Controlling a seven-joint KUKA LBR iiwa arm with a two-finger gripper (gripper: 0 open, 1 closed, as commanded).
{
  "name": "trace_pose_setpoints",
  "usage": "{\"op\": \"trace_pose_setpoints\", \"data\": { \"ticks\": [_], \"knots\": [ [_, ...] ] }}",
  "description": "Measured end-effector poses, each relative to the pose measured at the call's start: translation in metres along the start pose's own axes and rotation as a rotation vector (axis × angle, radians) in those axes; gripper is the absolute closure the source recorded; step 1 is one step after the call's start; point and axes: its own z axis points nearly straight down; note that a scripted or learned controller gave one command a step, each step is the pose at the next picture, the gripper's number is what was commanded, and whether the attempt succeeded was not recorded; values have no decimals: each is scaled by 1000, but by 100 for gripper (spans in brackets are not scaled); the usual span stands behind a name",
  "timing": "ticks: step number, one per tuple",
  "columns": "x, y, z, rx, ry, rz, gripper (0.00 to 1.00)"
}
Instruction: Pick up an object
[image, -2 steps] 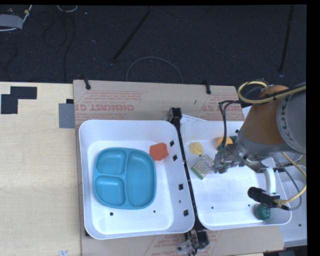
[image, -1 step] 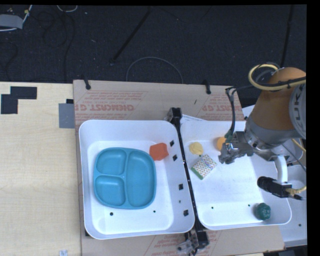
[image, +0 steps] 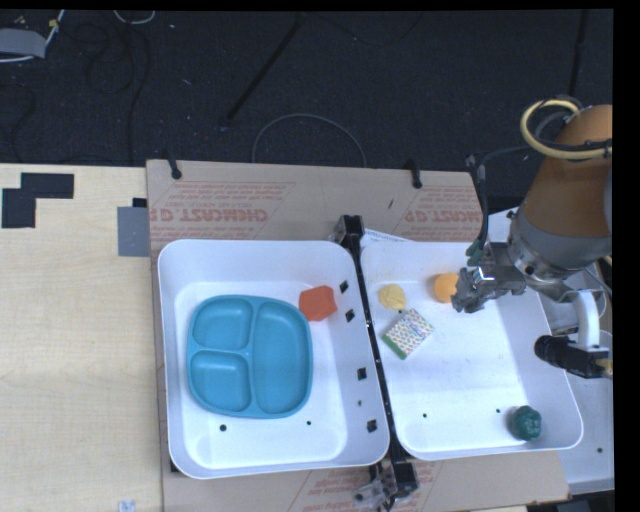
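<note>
In the right bin (image: 470, 400) lie a small orange ball (image: 444, 287), a yellow lump (image: 392, 296), a green-and-white patterned packet (image: 407, 332) and a dark green ball (image: 525, 422) in the near right corner. My gripper (image: 472, 296) hangs over the bin's far right part, just right of the orange ball and close to it. Nothing shows between its fingers. The left bin (image: 190, 270) holds a blue divided plate (image: 249, 355) and an orange-red block (image: 317, 302) beside the plate's far right corner.
A black divider (image: 364, 345) with clips runs between the two bins. Both bins rest on a cardboard sheet (image: 300, 205) on the bench. The arm's grey body and orange band (image: 565, 200) loom over the right bin's far right edge.
</note>
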Motion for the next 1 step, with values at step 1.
{"op": "trace_pose_setpoints", "data": {
  "ticks": [1],
  "knots": [
    [56,16,7,5,2,-3,100]
  ]
}}
